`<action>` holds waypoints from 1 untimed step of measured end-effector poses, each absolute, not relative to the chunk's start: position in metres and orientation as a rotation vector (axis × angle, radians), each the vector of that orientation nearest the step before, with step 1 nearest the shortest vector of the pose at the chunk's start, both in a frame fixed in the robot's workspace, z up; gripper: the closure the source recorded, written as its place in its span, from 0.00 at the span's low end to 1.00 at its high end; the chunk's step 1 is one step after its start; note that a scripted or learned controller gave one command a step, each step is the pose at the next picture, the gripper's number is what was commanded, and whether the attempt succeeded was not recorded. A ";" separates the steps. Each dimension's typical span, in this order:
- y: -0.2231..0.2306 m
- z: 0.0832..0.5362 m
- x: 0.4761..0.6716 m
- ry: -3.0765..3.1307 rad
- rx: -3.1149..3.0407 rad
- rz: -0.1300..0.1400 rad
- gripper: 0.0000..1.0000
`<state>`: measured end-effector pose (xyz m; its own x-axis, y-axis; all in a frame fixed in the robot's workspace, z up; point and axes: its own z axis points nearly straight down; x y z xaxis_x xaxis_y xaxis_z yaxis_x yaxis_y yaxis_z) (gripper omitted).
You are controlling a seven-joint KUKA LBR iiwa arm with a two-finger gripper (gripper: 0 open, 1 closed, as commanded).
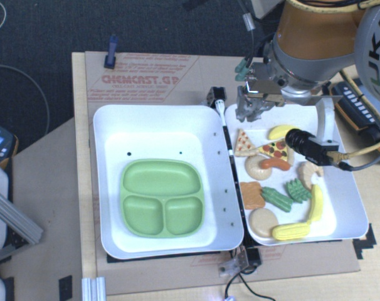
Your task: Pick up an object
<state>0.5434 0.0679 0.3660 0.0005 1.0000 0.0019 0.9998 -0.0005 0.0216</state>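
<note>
Holding green divided tray [162,197]: left bin [108,168]. Toy food [278,193]: right bin [350,212]. Jaws [249,111] state unclear.

Pretty bright, even overhead light here, so the two white bins [224,187] look a bit washed out and shadows stay soft, just thin dark lines under the rims and a faint one at 6 o'clock of the green tray [162,196]. The arm [321,30] up at 1 o'clock is slightly soft (too close to the lens), with a mild sheen on its orange band. Overall low-res and a little grainy, and the dark floor at 11 o'clock loses most detail.
</note>
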 end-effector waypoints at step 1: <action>0.121 0.285 0.475 2.235 2.221 -0.015 1.00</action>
<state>0.4749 0.1209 0.2848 -0.0060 1.0000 0.0002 0.9999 0.0060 -0.0132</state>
